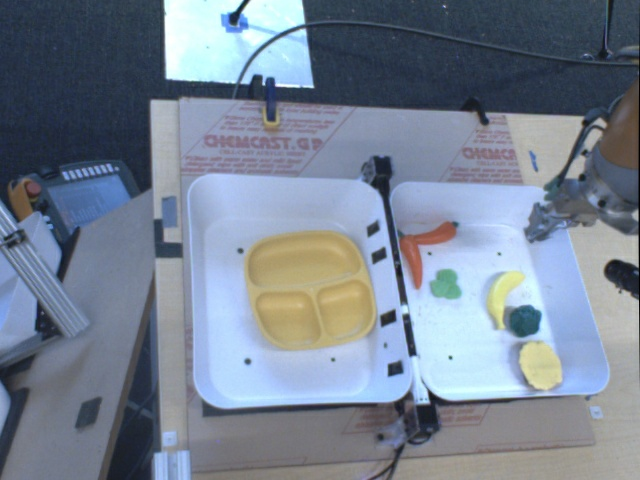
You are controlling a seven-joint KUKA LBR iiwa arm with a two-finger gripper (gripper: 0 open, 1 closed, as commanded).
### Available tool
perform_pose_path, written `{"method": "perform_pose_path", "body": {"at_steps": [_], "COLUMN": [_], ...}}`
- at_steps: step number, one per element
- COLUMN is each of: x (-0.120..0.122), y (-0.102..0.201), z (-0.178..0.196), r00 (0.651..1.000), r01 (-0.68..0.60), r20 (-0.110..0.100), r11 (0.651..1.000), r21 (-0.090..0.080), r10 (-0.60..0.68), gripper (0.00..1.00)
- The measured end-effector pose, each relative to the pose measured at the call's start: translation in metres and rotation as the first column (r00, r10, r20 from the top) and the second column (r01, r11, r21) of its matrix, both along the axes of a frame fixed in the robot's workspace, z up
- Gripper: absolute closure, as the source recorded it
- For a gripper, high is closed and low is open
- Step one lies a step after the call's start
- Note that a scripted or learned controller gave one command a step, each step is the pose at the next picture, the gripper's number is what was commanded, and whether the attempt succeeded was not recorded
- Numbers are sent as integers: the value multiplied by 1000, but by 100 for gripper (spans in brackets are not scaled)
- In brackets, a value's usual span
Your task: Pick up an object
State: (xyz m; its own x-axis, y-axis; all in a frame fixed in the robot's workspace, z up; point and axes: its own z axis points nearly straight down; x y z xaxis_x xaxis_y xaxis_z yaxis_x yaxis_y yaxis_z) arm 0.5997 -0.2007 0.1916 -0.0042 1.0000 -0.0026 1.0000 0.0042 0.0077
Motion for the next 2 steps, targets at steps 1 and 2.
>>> {"method": "perform_pose_path", "body": {"at_steps": [1,2], "x": [1,-14], "y": [0,45], "z": [16,26], "r00": [1000,1000], "r01": [0,-4], "r20": [-4,-5], "r11": [1000,1000], "r21": [1,4], "r10": [0,4], "gripper": [100,100]}}
